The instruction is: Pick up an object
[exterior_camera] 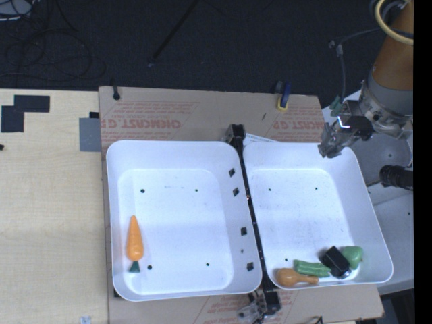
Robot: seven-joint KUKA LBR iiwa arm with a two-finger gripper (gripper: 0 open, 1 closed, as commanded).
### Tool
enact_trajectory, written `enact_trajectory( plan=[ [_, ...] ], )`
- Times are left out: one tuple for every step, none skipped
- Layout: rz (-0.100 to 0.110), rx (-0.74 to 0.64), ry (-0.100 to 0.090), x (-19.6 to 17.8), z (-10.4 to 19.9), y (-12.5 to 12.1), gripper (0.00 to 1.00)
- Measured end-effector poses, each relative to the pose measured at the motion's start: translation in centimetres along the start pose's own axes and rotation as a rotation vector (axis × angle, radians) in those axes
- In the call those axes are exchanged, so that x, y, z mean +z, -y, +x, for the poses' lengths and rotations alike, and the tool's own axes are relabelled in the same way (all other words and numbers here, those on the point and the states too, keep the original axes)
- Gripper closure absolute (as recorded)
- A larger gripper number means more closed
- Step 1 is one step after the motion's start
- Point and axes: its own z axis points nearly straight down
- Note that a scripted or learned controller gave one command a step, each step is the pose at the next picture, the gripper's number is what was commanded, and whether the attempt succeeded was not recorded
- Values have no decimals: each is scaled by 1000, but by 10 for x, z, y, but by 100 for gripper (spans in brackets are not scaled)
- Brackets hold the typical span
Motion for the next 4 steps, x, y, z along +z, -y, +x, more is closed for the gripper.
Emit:
enact_trajectory(
  plan=[
    [2, 1, -1, 39, -65, 31, 100],
    [-2, -1, -1, 52, -121, 53, 100],
    [-15, -10, -1, -55, -73, 79, 100],
    [0, -1, -2, -2, -122, 98, 100]
  ],
)
